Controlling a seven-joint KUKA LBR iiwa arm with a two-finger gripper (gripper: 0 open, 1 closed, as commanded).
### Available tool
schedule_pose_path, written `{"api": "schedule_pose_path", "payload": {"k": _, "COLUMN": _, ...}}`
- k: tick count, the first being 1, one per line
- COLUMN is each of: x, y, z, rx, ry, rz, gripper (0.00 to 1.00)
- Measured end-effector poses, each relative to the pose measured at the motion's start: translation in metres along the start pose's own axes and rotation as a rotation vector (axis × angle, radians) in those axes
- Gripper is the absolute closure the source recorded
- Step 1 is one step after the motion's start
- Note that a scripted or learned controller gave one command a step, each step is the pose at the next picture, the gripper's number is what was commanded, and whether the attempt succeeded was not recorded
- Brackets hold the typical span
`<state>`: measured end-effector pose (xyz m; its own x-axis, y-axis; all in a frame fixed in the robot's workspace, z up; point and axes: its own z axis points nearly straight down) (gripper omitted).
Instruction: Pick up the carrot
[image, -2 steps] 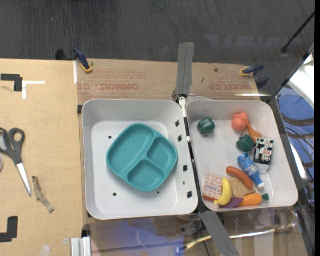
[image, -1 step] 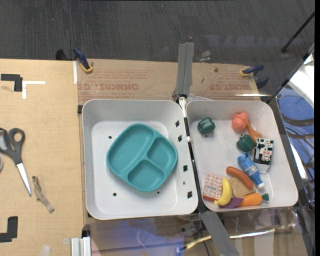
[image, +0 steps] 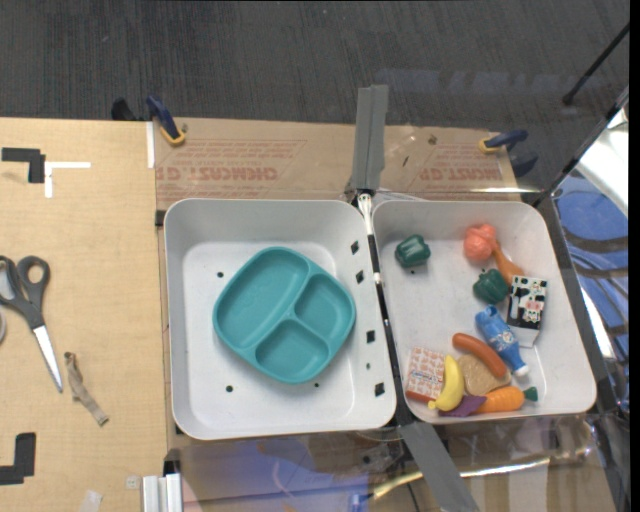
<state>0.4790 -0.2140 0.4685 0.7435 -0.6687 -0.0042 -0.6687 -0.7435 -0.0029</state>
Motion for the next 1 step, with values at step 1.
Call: {"api": "schedule_pose_path", "payload": {"k": 1, "x": 0.0353, "y": -0.0310, "z": -0.0219, "rx": 0.002, "ry": 0.001, "rz": -0.369, "gripper": 1.00}}
